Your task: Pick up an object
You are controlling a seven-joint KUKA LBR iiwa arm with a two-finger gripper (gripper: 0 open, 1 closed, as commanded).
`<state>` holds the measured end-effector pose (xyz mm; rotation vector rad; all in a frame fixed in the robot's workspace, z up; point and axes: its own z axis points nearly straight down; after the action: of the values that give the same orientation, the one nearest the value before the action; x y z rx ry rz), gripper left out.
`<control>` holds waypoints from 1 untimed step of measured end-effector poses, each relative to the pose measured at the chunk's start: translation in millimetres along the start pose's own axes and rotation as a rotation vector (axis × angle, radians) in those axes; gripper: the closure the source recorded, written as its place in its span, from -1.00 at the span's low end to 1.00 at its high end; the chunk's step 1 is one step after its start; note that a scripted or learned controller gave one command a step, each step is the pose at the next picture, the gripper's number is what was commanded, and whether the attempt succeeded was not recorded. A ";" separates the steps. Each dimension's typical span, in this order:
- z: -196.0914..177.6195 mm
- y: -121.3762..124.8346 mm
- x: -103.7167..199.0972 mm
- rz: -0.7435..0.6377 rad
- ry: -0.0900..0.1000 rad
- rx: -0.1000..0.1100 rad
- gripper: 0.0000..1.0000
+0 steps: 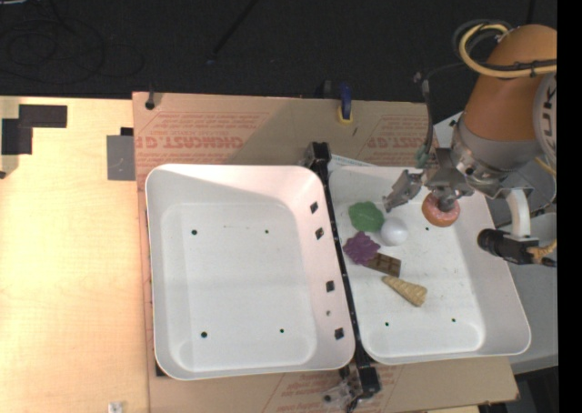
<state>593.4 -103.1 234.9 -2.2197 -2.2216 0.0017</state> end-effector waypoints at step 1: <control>97.8 -89.4 -17.9 0.005 0.004 0.018 -1.00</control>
<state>503.9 -121.1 137.3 -2.2140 -2.2055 0.0179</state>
